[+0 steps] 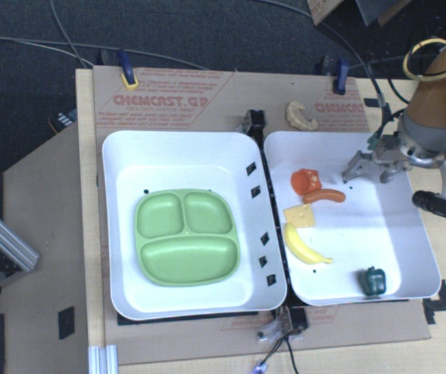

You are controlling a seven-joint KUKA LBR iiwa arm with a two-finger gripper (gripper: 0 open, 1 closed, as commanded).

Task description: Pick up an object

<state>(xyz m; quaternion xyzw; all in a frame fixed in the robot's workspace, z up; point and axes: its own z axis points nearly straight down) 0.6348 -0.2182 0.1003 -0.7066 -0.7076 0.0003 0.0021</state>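
the grey arm with its orange band point(434, 65) reaches in over the far corner of the shallow white right-hand bin point(409, 232), and its two-finger gripper point(372, 168) hangs there with the fingers spread apart and nothing between them. nearest to the gripper, a little toward the middle of the bench, lies a small red tomato-like toy point(307, 181), with a slim orange-red sausage-shaped piece point(324, 197) touching its near side. just past those, further from the gripper and closer to the front, sits a pale yellow wedge of toy cheese point(300, 216), and a yellow plastic banana point(306, 248) lies just beside it, toward the front. well apart from the gripper, at the bin's front edge, stands a dark green pepper-shaped toy point(374, 281). none of these touches the gripper

on the far side of the divider from the gripper, the shallow white left-hand bin point(121, 209) holds a light green plastic tray with three compartments point(187, 237), lying flat in its middle. behind the bins, on the brown cardboard sheet printed with red letters point(168, 96), a small beige crumpled lump point(301, 116) rests just outside the right-hand bin's back rim, not far from the gripper. a blue clamp point(128, 70) and another blue clamp point(340, 75) grip the cardboard's far edge
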